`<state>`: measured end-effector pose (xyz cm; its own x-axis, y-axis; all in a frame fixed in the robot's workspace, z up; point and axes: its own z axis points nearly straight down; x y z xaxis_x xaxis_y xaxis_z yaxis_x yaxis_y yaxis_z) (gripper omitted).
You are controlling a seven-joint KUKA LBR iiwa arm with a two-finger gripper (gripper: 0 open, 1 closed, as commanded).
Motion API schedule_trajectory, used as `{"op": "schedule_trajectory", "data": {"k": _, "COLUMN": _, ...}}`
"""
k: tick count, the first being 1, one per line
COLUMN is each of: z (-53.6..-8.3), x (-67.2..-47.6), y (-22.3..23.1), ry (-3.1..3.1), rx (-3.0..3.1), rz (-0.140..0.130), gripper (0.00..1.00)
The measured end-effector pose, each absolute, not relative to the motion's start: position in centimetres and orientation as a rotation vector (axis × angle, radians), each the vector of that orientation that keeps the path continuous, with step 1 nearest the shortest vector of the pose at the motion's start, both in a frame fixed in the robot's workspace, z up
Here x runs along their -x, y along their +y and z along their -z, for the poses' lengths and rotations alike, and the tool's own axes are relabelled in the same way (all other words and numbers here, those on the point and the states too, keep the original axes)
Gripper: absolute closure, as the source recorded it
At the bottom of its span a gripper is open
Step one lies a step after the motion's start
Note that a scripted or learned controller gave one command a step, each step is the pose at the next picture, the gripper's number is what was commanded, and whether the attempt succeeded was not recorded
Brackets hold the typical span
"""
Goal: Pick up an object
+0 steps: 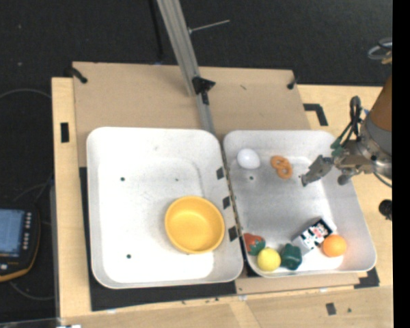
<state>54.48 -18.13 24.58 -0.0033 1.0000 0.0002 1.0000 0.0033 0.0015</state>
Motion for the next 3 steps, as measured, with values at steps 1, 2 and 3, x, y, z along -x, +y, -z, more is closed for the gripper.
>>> {"op": "schedule_trajectory", "data": {"k": 1, "z": -24.6, "x": -54.5, "y": -18.1, "ry": 2.223, "rx": -2.218, "rz": -0.003, "gripper": 0.0}}
{"op": "schedule_trajectory", "data": {"k": 2, "z": -20.3, "x": -54.8, "y": -18.6, "ry": 2.221, "rx": -2.222, "rz": 0.005, "gripper": 0.0}}
{"op": "schedule_trajectory", "data": {"k": 3, "z": -14.9, "x": -54.1, "y": -19.6, "ry": 2.222, "rx": -2.224, "rz": 0.007, "gripper": 0.0}}
